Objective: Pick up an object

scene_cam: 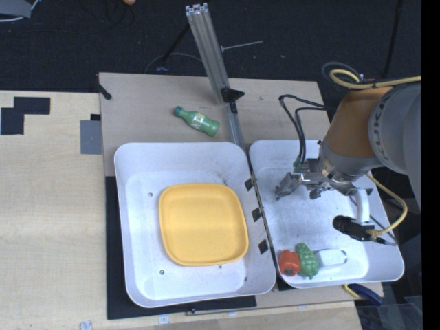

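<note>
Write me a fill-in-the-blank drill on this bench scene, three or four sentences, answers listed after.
1. The yellow plate lies in the ____ bin.
2. The green bottle lies on the bench, on its ____, outside both bins.
3. The red and green toy sits near the ____ edge of the right bin.
4. The gripper is above the ____ bin.

Missing words: left; side; front; right
</note>
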Controlling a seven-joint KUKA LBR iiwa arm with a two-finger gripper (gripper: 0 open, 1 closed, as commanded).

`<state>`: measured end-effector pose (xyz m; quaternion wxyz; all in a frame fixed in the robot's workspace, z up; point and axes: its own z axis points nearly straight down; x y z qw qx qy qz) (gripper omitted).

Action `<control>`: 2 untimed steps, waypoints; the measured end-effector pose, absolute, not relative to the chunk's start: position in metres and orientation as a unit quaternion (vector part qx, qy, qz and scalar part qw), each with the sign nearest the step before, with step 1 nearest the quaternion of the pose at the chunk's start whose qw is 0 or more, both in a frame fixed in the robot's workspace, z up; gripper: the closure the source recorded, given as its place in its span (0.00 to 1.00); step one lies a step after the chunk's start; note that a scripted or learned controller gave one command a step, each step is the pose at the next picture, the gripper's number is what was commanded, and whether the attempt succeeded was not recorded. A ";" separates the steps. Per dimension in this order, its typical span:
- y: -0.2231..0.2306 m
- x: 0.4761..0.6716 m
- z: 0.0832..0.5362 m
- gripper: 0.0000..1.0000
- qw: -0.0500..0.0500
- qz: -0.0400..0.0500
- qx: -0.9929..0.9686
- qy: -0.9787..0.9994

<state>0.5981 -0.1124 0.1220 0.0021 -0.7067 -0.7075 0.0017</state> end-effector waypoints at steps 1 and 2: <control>-0.112 0.598 0.091 0.00 0.000 0.000 -0.707 -0.707; -0.113 0.599 0.102 1.00 -0.001 -0.001 -0.708 -0.706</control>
